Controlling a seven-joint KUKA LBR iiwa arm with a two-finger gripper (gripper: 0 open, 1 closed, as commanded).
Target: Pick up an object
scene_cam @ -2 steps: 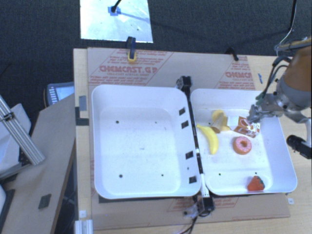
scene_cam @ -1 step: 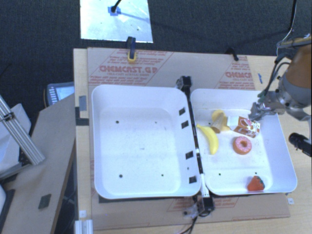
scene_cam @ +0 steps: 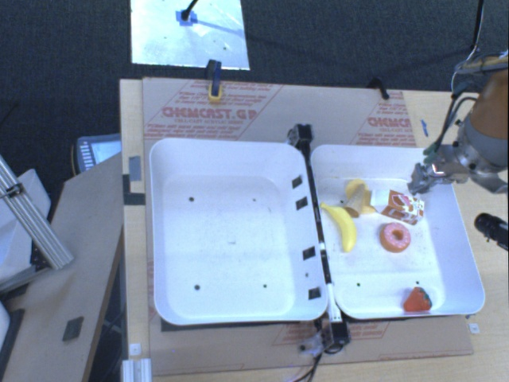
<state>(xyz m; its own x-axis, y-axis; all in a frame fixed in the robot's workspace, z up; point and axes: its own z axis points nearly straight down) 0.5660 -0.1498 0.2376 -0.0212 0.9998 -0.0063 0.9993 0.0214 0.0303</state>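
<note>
Grey arm's two-finger gripper [scene_cam: 421, 178] sits over the right shallow white plastic bin [scene_cam: 469, 249], near its far right side; can't tell its finger state.

Nothing visibly held. Small red-and-white printed carton [scene_cam: 402, 206] lies just below-left of the gripper tip, close to it. Yellow banana [scene_cam: 343, 225] lies near the bin's left wall, with a short tan-yellow chunk [scene_cam: 357, 195] just above it. Pink-orange ring donut [scene_cam: 395, 237] sits under the carton. Red strawberry-shaped toy [scene_cam: 417, 299] is at the near edge. Left white bin [scene_cam: 167, 237] sits alongside.
</note>
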